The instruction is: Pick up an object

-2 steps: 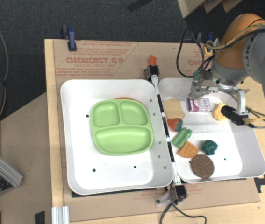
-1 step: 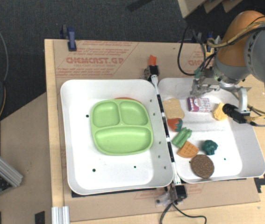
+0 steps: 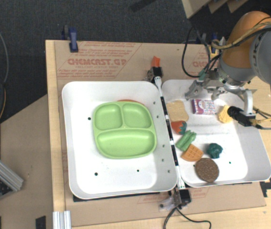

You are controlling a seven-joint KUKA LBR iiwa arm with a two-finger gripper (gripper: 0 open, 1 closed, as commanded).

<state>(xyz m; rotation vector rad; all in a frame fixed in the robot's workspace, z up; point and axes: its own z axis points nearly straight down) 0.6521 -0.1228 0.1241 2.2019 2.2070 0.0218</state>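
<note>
The right bin (image 3: 250,149) holds several small objects. A tan bread slice (image 3: 177,109) lies at its left wall, with a purple and white box (image 3: 203,107) and a yellow piece (image 3: 224,114) to its right. Further forward are a red piece (image 3: 178,126), a green pod (image 3: 185,140), an orange waffle (image 3: 191,153), a teal piece (image 3: 215,150) and a round brown cookie (image 3: 206,170). My gripper (image 3: 211,90) hangs low over the back of this bin, just behind the purple and white box. Nothing shows held in it.
A green divided plate (image 3: 124,130) lies in the left bin (image 3: 78,166), with something red peeking out behind its far edge. Black cables (image 3: 250,120) trail over the right bin's right side. A blue clamp (image 3: 71,38) stands at the bench's back left.
</note>
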